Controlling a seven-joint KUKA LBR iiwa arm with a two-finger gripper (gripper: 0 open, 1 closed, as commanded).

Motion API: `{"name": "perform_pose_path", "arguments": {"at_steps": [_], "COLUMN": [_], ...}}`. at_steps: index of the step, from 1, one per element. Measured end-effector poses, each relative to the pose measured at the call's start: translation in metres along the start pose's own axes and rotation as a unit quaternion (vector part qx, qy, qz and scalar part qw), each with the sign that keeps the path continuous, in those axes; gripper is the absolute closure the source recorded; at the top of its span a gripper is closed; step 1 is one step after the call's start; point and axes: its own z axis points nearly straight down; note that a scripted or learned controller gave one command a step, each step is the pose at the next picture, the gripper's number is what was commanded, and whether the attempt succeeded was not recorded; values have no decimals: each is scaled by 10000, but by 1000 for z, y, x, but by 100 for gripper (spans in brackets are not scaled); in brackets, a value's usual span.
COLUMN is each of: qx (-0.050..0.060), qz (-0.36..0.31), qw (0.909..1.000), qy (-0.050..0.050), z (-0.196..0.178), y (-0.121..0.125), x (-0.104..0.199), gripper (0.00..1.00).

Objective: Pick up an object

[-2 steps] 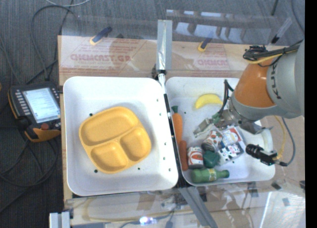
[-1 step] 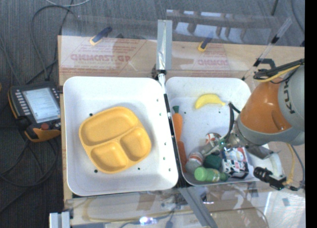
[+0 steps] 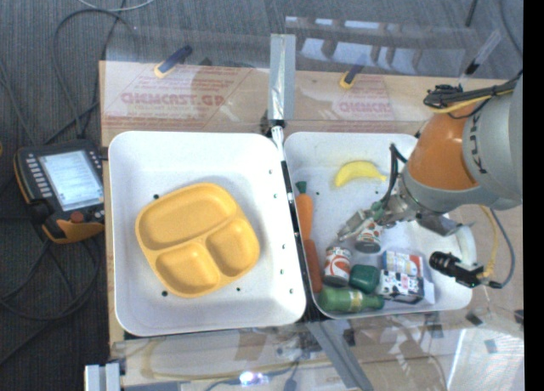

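Arm: we see the grey arm with its orange band reaching in from 3 o'clock over the right bin.
Gripper: the gripper sits low in the middle of the right bin, pointing toward 8 o'clock; whether it is parted or closed we cannot tell from this slant.
Nearest thing: a small can lies touching or just under the gripper tip; we cannot tell if it is gripped.
Other candidates: a yellow banana at 12 o'clock from the gripper, a carrot along the bin's 9 o'clock wall, a red-and-white can, a green cup, a green bottle and a printed packet toward 6 o'clock.
Left bin: the left bin bears a yellow divided tray.
Progress: we judge the reach as made; nothing is visibly lifted, so the grasp and the lift are left.
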Motion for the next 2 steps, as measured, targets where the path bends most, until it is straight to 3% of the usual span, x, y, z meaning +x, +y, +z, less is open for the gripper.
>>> {"name": "perform_pose_path", "arguments": {"at_steps": [1,2], "qx": [-33,59], "qz": [-1,28], "qw": [10000,10000], "qy": [-5,24], "z": [-12,-131], "y": [2,75], "x": [0,48], "gripper": [100,100]}}
